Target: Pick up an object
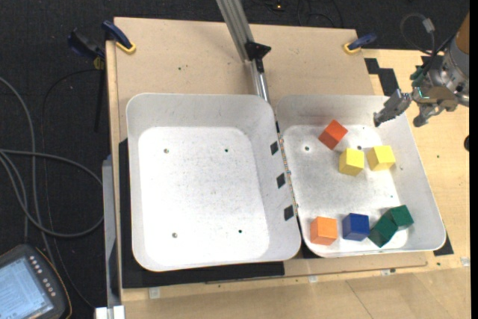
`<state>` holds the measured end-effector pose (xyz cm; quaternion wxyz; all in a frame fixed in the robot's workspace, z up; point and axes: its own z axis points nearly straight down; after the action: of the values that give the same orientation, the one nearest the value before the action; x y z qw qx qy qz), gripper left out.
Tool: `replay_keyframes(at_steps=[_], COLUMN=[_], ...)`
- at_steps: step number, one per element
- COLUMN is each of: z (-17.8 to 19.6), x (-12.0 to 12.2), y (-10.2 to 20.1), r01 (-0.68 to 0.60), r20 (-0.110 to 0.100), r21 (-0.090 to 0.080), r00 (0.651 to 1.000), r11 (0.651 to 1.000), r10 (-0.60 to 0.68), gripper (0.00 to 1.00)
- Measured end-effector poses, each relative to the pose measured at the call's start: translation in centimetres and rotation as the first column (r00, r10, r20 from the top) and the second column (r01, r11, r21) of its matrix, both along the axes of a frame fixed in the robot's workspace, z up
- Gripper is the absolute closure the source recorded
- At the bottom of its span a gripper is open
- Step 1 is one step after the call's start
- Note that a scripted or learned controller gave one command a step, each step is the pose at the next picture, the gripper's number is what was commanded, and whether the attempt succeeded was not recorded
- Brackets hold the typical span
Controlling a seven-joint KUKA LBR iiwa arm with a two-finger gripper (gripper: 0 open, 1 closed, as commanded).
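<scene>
1. Lower right of frame, front edge of the right bin [418,160]: orange block [323,229], blue block [357,226], two green blocks [391,225] touching each other.
2. Mid right bin: two yellow blocks [352,161] just beside each other; a second orange block [333,134] up-left of them.
3. Upper right: tool [407,110], fingers spread, grasping nothing, above the bin's far rim. Nearest candidate, the right yellow block, lies down-left of it.
</scene>
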<state>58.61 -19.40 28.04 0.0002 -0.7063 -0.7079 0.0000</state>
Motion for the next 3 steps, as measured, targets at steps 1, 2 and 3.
replay_keyframes(at_steps=[1,2,3], z=[0.0,-5.7,-10.1], x=[0.0,-1.0,-1.0], y=[0.0,-0.2,0.3], r01=[-0.001,0.003,0.002], r20=[0.0,-0.006,-0.005], r21=[-0.001,0.001,0.001], r00=[1.0,1.0,1.0], r11=[1.0,1.0,1.0], r10=[0.001,-0.003,-0.002], gripper=[0.0,0.0,0.0])
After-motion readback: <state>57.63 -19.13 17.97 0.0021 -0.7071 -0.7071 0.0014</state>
